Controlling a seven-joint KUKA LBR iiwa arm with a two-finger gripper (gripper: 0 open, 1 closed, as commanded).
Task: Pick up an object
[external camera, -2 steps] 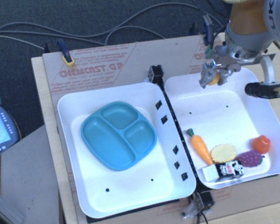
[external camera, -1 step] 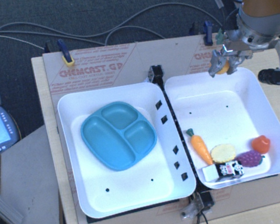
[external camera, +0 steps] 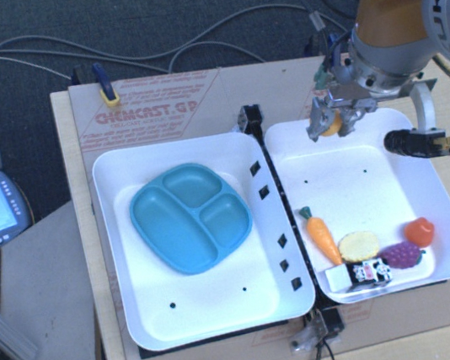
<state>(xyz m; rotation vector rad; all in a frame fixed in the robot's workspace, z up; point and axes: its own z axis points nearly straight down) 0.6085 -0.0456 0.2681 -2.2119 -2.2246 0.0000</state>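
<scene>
fingers (external camera: pixel 331 125) hang over the far edge of the right bin (external camera: pixel 431 183), clamped on a small yellow-orange object (external camera: pixel 333 124) lifted clear of the bin floor. carrot (external camera: pixel 321 236), its long axis running near to far, and the other toys lie well apart, toward the near edge.

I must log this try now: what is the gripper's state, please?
Gripper: shut on a small yellow-orange object, lifted above the right bin.
</scene>
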